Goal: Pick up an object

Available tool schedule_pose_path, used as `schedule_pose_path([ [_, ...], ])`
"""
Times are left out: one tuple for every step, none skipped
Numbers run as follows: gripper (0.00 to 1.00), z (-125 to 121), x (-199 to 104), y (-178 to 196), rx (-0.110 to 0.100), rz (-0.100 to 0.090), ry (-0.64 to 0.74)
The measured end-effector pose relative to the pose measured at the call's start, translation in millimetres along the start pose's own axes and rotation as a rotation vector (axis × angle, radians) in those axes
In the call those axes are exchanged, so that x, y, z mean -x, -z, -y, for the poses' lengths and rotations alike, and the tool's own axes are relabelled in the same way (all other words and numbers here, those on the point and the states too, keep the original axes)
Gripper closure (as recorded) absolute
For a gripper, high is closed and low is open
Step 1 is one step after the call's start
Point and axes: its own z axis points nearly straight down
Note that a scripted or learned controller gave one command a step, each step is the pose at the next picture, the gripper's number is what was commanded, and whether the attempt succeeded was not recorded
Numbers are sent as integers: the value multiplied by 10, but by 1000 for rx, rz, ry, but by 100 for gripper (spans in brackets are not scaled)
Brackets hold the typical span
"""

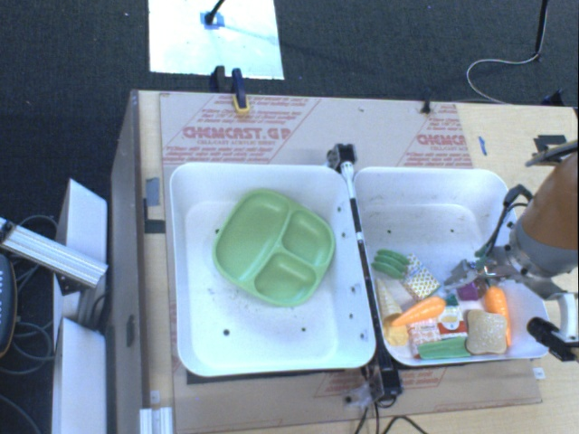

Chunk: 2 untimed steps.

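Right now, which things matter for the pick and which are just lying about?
For the pick: gripper; right bin; in it, orange carrot, green pea pods, bread slice, purple piece.

Lying about: left bin; green divided plate.

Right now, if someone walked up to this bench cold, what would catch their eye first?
Probably the green divided tray, lying alone in the middle of the left bin. Next, the heap of small toy foods in the near corner of the right bin, among them an orange carrot, green pea pods and a slice of bread. The arm's hand hangs right above that heap.
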Motion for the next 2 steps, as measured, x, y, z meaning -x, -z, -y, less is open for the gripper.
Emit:
schedule_pose_path([
  [100, -19, -6, 112, 5, 0, 1],
  [100, 76, -782, 1383, 5, 0, 4],
])
